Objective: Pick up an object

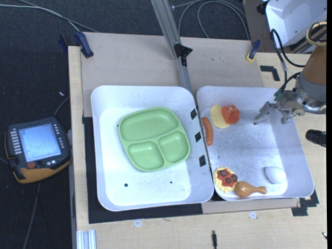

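Note:
The right bin holds several toy foods. An orange sausage lies along its left wall. A red piece sits against a yellow slice near the back left. A pizza slice and a brown drumstick lie at the front, with a white egg to their right. My gripper hangs over the bin's back right part, open, with nothing between its fingers. It is to the right of the red piece and apart from it.
The left bin carries a green divided plate. A metal pole slants down to the gap between the bins. A teach pendant lies off the bench to the left. Blue clamps grip the bench's back edge.

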Tool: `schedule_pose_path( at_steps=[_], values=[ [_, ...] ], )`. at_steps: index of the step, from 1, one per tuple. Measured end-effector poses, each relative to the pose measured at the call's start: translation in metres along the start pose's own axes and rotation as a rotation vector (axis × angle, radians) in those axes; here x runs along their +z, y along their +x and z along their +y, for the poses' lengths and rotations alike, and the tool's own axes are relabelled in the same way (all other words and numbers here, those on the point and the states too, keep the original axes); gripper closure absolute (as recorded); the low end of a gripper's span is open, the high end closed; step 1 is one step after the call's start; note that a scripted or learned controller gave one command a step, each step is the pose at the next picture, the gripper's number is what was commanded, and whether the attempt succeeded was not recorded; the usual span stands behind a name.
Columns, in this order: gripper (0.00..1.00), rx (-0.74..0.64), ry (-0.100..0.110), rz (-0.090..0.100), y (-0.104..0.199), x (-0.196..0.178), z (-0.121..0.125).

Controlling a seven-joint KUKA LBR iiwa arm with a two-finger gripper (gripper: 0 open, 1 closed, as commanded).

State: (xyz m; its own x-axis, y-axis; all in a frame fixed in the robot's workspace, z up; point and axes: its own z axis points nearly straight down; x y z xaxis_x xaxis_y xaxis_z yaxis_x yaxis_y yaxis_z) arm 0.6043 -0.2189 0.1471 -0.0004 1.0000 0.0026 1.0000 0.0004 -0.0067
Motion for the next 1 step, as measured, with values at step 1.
schedule_pose_path(
  at_steps=[1],
  values=[
    [0.0,-0.001,0.0,0.0,0.0096,0.0558,-0.0057]
  ],
)
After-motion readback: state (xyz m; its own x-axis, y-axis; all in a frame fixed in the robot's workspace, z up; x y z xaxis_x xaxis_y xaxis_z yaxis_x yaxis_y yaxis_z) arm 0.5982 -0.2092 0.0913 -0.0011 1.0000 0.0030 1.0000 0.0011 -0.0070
